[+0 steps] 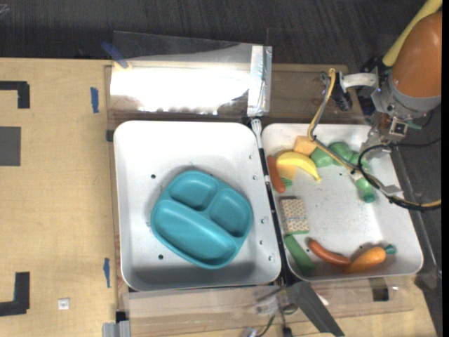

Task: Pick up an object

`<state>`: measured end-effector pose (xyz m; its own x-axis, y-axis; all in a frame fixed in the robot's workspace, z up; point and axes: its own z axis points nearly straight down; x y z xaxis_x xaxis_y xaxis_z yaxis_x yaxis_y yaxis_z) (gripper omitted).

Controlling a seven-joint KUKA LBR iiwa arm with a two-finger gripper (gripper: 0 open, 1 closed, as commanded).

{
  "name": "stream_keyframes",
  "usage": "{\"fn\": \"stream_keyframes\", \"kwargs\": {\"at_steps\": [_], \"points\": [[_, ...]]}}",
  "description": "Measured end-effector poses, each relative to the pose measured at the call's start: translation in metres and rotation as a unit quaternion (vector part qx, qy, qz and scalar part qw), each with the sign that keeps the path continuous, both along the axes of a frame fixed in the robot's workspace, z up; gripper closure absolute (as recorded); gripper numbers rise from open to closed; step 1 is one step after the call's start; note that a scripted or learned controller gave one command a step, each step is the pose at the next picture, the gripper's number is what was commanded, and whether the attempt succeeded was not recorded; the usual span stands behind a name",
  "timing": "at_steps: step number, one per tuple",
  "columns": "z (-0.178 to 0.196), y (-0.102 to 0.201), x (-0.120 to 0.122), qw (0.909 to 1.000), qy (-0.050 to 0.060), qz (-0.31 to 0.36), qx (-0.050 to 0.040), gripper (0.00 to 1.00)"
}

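The counter (49,188) carries two shallow white bins side by side. The left bin (133,146) lies well away from the gripper and holds one teal divided plate (202,217), set flat at its centre, apart from the pick items. The right bin (403,237) sits directly below and beside the gripper (386,128), which hangs at that bin's far right corner above the rim; whether it is spread or pressed together cannot be told, and nothing is seen held in it.

Candidate objects are all in the right bin. Nearest the gripper lie green pieces (342,153). Further off, a yellow banana (298,165) rests against an orange block (304,146). Farthest, along the near wall, lie a carrot (370,257) touching a red sausage-like piece (327,251), and a patterned card (295,215) flat on the floor. The items are scattered loosely, so in my judgement no pick is yet made.
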<state>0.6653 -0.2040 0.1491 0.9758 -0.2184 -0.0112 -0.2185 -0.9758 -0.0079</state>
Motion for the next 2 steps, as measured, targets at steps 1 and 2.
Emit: {"fn": "stream_keyframes", "kwargs": {"at_steps": [1,2], "points": [[-0.001,0.019,0.002,0.9999,-0.004,0.011,-0.0025,1.00],[0.100,0.012,0.003,0.9997,-0.009,-0.021,-0.0044,1.00]]}}
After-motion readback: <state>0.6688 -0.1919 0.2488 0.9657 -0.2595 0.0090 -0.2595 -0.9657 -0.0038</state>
